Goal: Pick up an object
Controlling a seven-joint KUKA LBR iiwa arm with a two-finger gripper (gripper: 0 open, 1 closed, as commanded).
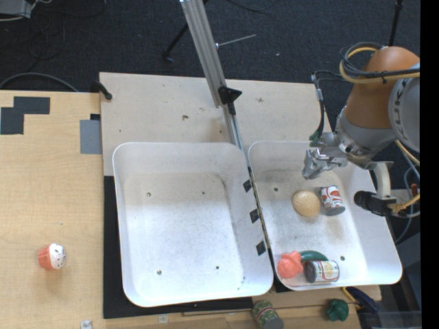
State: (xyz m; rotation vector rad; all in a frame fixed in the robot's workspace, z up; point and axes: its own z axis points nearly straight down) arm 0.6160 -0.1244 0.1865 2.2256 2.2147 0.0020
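Camera view. Right bin [384, 269]: tan egg-shaped object [306, 203], smooth and matte, mid-bin; touching its right, a small can [332, 199] with a red-and-white label, writing too small to read. Near front rim: orange-pink lump [290, 265], green piece [314, 255], dark jar [322, 271] with a pale label. Tool [317, 166] above the tan object, nothing visibly gripped.
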